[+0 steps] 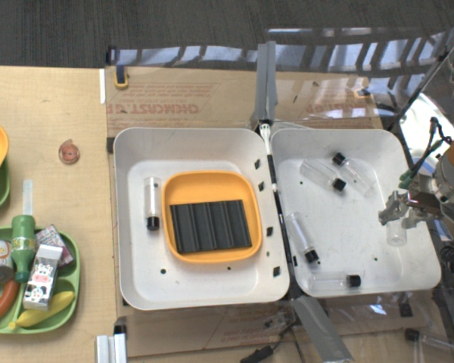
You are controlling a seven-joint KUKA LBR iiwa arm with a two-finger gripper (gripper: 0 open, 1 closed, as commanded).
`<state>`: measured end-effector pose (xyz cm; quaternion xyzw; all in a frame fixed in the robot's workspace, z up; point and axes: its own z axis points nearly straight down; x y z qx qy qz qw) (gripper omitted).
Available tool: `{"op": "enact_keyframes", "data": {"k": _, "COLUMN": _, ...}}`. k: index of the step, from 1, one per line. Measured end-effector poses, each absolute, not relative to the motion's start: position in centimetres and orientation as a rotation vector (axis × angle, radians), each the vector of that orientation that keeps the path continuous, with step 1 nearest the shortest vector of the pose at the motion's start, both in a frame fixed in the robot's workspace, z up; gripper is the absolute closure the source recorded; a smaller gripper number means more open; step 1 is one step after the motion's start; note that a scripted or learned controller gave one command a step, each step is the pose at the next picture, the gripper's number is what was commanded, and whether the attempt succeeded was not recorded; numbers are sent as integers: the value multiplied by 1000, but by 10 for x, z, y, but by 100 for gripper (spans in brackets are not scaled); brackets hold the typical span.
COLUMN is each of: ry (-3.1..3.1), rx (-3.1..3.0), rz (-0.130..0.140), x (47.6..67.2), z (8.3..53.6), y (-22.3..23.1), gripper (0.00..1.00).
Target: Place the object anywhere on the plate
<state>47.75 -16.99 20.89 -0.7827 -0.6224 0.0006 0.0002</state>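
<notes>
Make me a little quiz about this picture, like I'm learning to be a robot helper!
1. True or false: the orange plate with a black ridged insert sits in the right white bin.
2. On which side of that plate, as the picture shows it, does the clear plastic tube with a black cap in the left white bin lie? A) left B) right C) on top of it
3. Fill in: the grey robot gripper hovers over the ____ white bin.

Key: 1 false; 2 A; 3 right.
</notes>
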Motion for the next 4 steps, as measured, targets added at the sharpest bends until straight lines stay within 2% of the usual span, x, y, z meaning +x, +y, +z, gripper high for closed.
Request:
{"op": "enact_keyframes", "data": {"k": 1, "ry": -2005, "rx": -2417, "rz": 6, "x": 562, "z": 220, "y": -184, "gripper": 100}}
{"op": "enact_keyframes", "data": {"k": 2, "ry": -2314, "rx": -2126, "rz": 4, "x": 635, "z": 233, "y": -217, "gripper": 100}}
{"op": "enact_keyframes", "data": {"k": 3, "ry": -2535, "rx": -1860, "rz": 2, "x": 660, "z": 286, "y": -221, "gripper": 100}}
{"op": "enact_keyframes", "data": {"k": 4, "ry": -2654, "rx": -1681, "rz": 3, "x": 660, "z": 414, "y": -221, "gripper": 100}}
